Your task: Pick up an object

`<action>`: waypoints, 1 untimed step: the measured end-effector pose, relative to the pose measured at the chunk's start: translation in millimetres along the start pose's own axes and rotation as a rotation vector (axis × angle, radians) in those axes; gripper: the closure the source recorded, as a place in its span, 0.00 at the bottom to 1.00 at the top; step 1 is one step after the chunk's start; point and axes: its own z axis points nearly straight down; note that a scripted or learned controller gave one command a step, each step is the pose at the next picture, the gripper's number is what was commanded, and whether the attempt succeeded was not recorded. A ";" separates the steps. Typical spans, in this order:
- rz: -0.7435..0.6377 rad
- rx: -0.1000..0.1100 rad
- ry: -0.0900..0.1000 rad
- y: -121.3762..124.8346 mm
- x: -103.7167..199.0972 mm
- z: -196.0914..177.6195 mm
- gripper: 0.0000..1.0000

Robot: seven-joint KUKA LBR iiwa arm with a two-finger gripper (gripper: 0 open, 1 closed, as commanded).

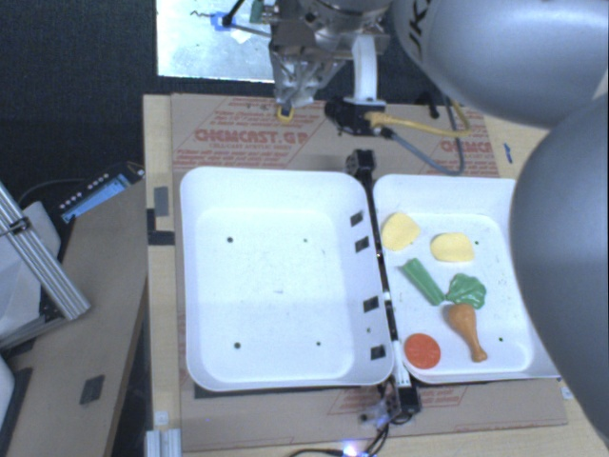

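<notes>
My claw (293, 89) is hanging at the top centre of the frame, above the brown board and beyond both bins; I cannot tell whether it is parted or closed. Nothing is sitting between its tips.

The left bin (205, 212) is showing only its white floor. The right bin (495, 193) is holding everything: two pale yellow pieces, one (400, 230) near its upper left and one (452, 248) to the right of it; a green stick (420, 281) running diagonally, upper left to lower right; a green leafy piece (466, 290); a brown drumstick (465, 328), long axis slanting towards the lower right; a red round piece (422, 351) at the lower left corner.
</notes>
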 end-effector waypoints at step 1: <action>0.015 -0.013 -0.001 -15.3 -90.0 3.5 1.00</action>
